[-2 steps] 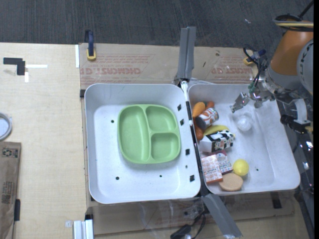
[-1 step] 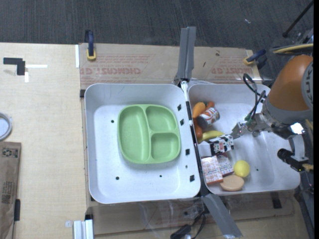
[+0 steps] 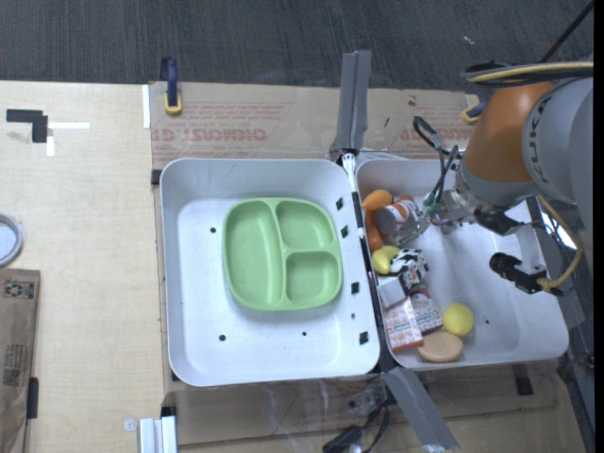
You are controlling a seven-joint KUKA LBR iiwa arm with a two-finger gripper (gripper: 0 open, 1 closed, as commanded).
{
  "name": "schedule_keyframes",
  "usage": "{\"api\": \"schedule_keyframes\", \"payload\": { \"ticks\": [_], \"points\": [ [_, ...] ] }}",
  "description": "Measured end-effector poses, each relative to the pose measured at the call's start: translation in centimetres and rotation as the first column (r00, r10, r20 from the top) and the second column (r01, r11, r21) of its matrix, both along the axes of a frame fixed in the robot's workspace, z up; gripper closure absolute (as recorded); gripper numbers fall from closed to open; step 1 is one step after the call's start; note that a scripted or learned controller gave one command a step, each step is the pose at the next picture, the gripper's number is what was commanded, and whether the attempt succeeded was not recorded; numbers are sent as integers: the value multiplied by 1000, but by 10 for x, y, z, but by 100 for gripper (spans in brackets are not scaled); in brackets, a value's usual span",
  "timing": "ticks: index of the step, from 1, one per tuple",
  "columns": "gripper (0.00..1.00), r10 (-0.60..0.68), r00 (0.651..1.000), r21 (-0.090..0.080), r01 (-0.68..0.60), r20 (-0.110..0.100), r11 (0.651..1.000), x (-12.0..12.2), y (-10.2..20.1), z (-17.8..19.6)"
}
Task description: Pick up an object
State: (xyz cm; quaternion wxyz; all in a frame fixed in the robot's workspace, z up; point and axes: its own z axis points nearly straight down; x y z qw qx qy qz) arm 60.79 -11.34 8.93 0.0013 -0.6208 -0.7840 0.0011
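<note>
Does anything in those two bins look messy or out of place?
Nothing looks spilled or broken. The green divided plate sits slightly askew in the left bin, and the small items crowd against the right bin's left wall.

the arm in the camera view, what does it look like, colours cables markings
The arm is a bulky, rounded grey body with a broad orange band above the wrist. Dark lettering runs down the grey shell beside the band. Yellow and black cables loop over its top, and thinner black wires trail down toward the gripper.
</note>
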Motion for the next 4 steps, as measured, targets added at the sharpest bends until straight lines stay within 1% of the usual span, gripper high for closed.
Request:
{"api": "schedule_keyframes", "payload": {
  "ticks": [1,2,3,4],
  "points": [
    [0,-39,999,0,39,-11,999,17,11,-2],
    [100,-40,999,-2,40,-9,999,18,10,5],
    [0,-40,999,-2,40,-9,999,18,10,5],
    [0,58,998,1,-58,-23,998,45,7,-3]
  ]
}}
